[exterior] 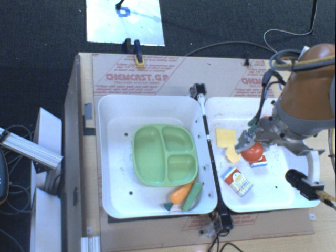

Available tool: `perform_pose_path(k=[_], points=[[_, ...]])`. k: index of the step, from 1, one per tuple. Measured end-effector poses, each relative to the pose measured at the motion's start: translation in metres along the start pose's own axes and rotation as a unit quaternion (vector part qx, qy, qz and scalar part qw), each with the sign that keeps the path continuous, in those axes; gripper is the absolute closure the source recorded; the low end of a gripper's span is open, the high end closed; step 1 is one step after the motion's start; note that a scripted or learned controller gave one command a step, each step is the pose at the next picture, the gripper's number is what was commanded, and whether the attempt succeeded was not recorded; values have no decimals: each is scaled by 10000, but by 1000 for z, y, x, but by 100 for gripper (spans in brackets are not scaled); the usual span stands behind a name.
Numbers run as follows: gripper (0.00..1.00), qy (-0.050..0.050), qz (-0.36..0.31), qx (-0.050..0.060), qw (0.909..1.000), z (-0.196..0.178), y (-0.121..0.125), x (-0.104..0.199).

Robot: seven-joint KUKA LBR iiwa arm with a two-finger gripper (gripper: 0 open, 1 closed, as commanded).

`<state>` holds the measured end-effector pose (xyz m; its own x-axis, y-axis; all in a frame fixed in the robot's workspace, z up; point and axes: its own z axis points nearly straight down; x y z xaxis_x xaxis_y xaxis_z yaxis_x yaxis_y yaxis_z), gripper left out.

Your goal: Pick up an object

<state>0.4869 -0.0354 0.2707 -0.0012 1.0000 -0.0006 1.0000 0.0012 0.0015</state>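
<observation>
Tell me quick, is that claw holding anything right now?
Gripper: low over the red tomato in the right bin; whether it grips cannot be told.

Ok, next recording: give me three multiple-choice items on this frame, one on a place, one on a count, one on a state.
1. Where is the pale green divided plastic plate?
A. In the left white bin
B. In the right white bin
C. On the bare bench

2. How many compartments does that plate have?
A. Two
B. Three
C. Five

3. How does the small red and white carton lie?
A. Flat on the right bin's floor, clear of the tool
B. Stacked on the plate
C. Lifted above the bins

Key: 1 A, the plate sits in the left bin beside the orange carrot. 2 B, one large and two smaller wells show. 3 A, it rests on the floor below the red tomato.
</observation>
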Motion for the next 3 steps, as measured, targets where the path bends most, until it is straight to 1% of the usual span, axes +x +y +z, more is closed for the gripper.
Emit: perform_pose_path(k=[1, 2, 3], points=[[100, 0, 4, 2, 10000, 6, 3, -21], [100, 5, -11, -2, 10000, 42, 0, 47], [100, -1, -7, -8, 10000, -5, 109, -9]])
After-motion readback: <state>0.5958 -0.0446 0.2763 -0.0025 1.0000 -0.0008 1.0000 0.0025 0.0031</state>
